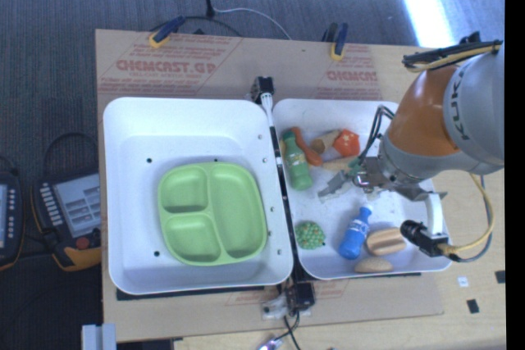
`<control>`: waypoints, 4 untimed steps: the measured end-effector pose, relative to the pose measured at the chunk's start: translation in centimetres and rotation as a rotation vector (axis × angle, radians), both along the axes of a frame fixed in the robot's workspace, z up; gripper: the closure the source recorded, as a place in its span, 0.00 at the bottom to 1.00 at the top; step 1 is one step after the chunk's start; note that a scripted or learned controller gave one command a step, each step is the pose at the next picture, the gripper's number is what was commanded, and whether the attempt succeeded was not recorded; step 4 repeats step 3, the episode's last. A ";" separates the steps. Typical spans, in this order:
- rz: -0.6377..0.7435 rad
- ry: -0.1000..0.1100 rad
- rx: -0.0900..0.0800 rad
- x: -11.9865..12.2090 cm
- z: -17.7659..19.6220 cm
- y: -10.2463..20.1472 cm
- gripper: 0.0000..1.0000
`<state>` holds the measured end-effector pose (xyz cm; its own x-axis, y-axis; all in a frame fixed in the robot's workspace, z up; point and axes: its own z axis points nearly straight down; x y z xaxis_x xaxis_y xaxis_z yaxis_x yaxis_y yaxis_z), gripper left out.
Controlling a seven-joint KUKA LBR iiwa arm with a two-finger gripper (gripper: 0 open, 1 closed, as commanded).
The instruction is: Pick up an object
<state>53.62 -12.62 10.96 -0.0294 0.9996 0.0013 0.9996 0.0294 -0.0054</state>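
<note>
My gripper hangs over the middle of the right bin, at the end of the grey arm with the orange band. It sits just right of a green bottle lying along the bin's left wall. Behind it lie a red-orange toy, a tan block and a thin orange piece. In front of it lie a blue bottle, a green knobbly ball, a brown bun-like toy and a tan piece. Nothing shows held in the gripper.
The left bin holds a light green divided plate. A ridge where the two bins meet runs close to the green bottle. Clamps and cables sit at the board's back edge. A black fitting hangs off the arm at the bin's right.
</note>
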 end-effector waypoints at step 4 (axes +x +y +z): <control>-0.200 -0.004 -0.002 -5.3 9.5 5.3 1.00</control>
